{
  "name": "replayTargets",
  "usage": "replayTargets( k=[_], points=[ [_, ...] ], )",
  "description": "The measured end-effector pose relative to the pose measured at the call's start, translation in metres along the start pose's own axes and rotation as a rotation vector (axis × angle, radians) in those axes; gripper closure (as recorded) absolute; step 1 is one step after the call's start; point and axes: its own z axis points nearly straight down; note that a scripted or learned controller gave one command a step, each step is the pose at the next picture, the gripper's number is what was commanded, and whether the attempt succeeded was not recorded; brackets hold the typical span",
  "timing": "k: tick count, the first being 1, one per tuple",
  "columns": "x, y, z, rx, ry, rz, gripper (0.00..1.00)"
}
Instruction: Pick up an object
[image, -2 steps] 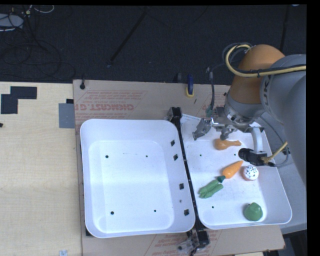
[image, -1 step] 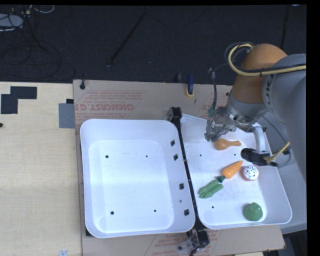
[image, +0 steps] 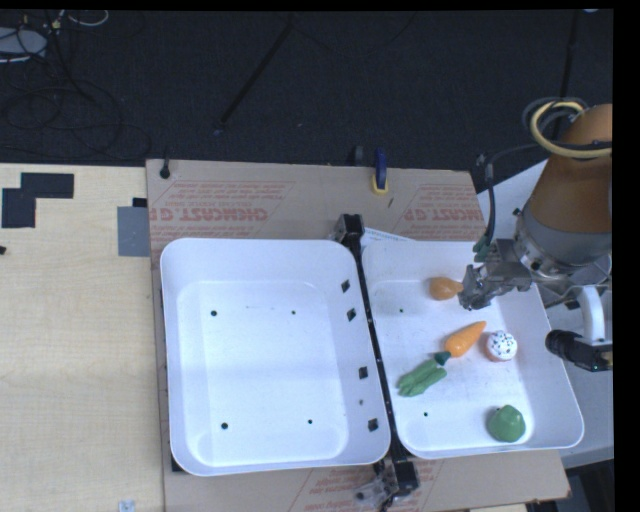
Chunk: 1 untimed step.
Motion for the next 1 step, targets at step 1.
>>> replayTargets(
  k=[1],
  points=[
    [-0.0705, -0.0542, -0.0013, -0.001, -0.001, 0.003, 1.00]
  ],
)
